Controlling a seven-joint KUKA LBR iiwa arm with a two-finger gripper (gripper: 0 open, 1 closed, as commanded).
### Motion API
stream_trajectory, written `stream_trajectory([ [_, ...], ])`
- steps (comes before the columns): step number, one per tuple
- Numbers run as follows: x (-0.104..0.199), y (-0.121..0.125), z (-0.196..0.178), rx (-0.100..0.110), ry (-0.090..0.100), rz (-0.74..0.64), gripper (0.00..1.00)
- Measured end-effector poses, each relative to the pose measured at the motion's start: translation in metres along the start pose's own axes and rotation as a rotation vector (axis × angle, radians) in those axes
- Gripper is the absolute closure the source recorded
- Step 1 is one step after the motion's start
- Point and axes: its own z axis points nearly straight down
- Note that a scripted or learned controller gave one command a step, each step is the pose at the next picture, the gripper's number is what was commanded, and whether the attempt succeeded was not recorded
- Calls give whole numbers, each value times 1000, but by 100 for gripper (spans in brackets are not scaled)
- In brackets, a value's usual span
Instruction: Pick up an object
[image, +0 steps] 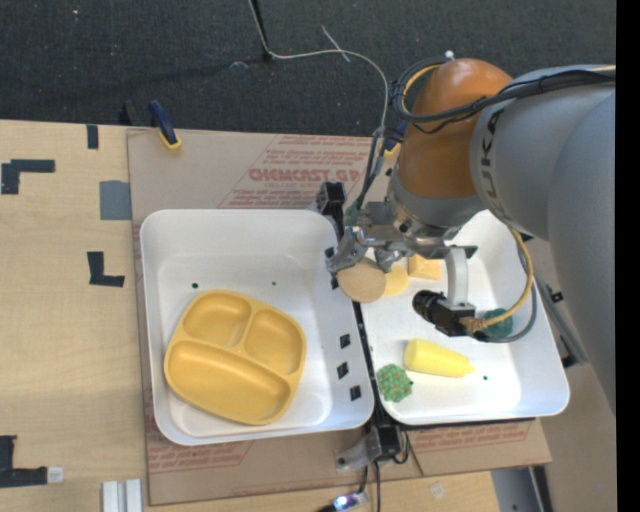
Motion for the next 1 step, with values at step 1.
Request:
stream_trajectory([
  [1,60,-7,14,3,-1,0,100],
])
